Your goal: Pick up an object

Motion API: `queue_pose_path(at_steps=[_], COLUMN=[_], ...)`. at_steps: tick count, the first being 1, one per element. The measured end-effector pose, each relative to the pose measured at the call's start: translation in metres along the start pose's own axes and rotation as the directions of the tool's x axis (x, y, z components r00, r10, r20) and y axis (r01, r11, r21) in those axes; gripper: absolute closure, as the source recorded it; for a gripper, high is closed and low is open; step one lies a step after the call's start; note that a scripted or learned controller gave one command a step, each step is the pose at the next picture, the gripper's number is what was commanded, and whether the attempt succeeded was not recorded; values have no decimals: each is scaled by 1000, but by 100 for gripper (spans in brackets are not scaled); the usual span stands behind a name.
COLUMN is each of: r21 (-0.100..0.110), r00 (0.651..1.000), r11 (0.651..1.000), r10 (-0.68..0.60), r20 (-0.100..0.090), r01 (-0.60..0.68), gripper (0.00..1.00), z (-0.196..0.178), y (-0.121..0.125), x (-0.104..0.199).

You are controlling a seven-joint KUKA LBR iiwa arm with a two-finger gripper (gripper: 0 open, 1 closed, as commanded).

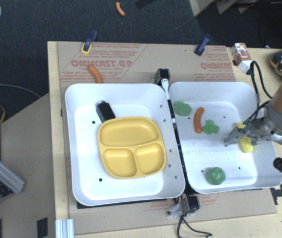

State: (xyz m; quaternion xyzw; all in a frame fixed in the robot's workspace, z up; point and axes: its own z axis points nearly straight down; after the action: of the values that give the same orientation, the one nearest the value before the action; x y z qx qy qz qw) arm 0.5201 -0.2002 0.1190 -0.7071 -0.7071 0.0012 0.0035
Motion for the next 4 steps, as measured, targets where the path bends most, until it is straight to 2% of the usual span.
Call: queue_pose_path(at_steps=[1,2,3,4], r21=[-19,-29,-12,-15], r00=[1000,1000,1000,1000], r11=[1000,1000,1000,1000], r10=[3,4,-1,-2], r20=[15,19,6,7], r01=[-3,-3,1,2], gripper=[0,100,100,100], z=[28,14,-29,-84], y=[4,6,8,20], x=[-5,-6,-5,-5])
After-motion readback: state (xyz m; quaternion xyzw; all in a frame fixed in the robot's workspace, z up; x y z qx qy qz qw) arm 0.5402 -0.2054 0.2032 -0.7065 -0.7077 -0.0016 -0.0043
